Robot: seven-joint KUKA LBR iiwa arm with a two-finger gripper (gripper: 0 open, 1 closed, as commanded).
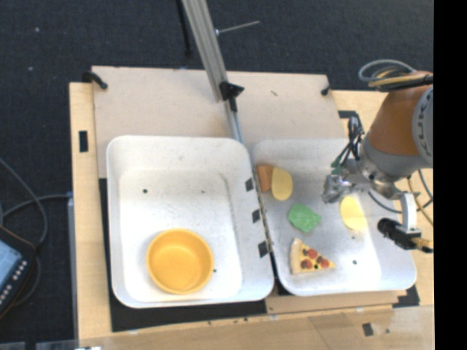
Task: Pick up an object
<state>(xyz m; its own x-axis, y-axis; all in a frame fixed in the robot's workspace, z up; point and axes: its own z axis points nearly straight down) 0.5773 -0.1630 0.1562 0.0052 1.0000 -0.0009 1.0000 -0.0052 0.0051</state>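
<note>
1. Yellow oval piece [353, 214] lies just right of and below the gripper [336, 189] in your view, in the right bin [394, 272].
2. You cannot tell the gripper's state here.
3. Green piece [303, 218] sits lower left of it; pizza slice [309, 257] lies farther below.

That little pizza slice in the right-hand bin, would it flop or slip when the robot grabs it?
The pizza slice looks like a moulded toy, so probably stiff and light. It lies flat on the right bin, giving fingers little edge; it may slide rather than lift. Unlikely to roll.
</note>
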